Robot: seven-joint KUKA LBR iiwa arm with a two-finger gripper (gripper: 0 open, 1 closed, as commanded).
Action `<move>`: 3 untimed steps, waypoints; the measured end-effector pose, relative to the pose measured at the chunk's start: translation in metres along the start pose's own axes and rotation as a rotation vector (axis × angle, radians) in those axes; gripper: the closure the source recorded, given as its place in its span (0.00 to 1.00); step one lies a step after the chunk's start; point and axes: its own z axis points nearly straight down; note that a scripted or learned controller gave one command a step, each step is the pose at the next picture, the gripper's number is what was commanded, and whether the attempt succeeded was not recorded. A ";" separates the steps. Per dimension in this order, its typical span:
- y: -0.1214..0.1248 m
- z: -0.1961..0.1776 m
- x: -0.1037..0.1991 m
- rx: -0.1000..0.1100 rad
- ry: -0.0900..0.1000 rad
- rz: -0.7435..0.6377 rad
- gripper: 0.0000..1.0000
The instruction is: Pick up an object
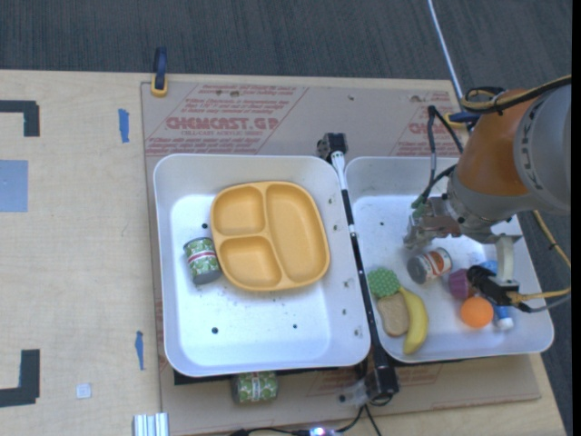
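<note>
Nearest you, a can lies on the counter just below the left bin, while the arm's gripper hangs low in the right bin, right over a small jar lying on its side. You look to be at the reach-and-close step: I cannot tell whether the fingers are spread or have anything between them, so the next move calls for a firm closing across the jar's width. Its long axis runs roughly left-right, orange end pointing right toward the purple piece.
</note>
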 end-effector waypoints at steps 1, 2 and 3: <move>0.006 0.011 -0.060 0.003 0.000 -0.001 1.00; -0.041 -0.019 -0.111 0.009 0.004 -0.001 1.00; -0.071 0.006 -0.111 0.008 0.002 -0.001 1.00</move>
